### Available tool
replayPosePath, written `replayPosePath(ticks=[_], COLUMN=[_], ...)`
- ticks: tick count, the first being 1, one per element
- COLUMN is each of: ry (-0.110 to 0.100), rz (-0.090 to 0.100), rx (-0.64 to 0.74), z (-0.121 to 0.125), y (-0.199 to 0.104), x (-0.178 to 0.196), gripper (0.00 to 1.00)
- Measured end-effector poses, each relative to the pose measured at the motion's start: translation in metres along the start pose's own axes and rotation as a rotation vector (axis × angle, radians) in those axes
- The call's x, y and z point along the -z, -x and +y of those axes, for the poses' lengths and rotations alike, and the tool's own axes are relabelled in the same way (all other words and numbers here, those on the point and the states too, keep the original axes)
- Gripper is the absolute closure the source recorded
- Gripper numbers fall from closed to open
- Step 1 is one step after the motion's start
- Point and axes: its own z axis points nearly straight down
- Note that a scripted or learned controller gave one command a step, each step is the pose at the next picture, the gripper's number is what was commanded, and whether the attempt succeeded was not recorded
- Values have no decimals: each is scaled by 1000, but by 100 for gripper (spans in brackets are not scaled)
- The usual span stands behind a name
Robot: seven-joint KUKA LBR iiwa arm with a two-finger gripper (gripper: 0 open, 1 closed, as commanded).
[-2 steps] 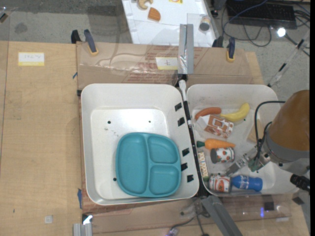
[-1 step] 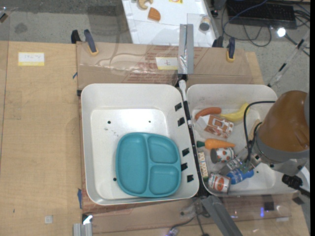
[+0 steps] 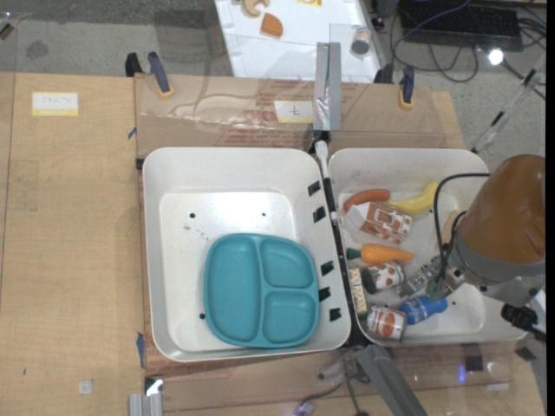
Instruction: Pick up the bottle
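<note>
Nearest the table's front edge, a red-labelled can lies in the right bin, touching a blue-capped bottle that lies on its side just behind it. The tool hangs low directly over the bottle, presumably lined up for a grasp; its state cannot be told. Carrots, a banana and a packet crowd the bin's rear, while the left bin carries a teal divided plate.
</note>
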Motion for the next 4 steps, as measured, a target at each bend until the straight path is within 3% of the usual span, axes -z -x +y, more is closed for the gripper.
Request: replayPosePath(ticks=[1, 2, 3, 4], ry=[-5, -6, 4, 4], rz=[2, 3, -3, -9], rx=[-103, -103, -81, 48], z=[137, 136, 68, -21], y=[30, 30, 38, 37], x=[129, 128, 11, -4], gripper=[100, 0, 0, 0])
